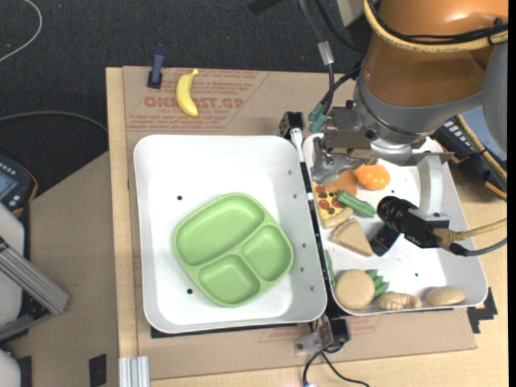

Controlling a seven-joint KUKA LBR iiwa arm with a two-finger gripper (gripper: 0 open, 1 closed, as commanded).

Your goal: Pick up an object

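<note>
- Two white bins; I see my grey gripper (329, 161) low over the right bin (472, 252), near the orange toy fruit (372, 176).
- I cannot tell its grip state; next I'd confirm a catch, then lift.

The grey arm with its orange band (435, 31) is cut off by the top and right edges and covers the far part of the right white bin (472, 285). The metal gripper (330, 164) fingertips are too unclear to judge, and the arm partly hides the small orange fruit (372, 176)
</note>
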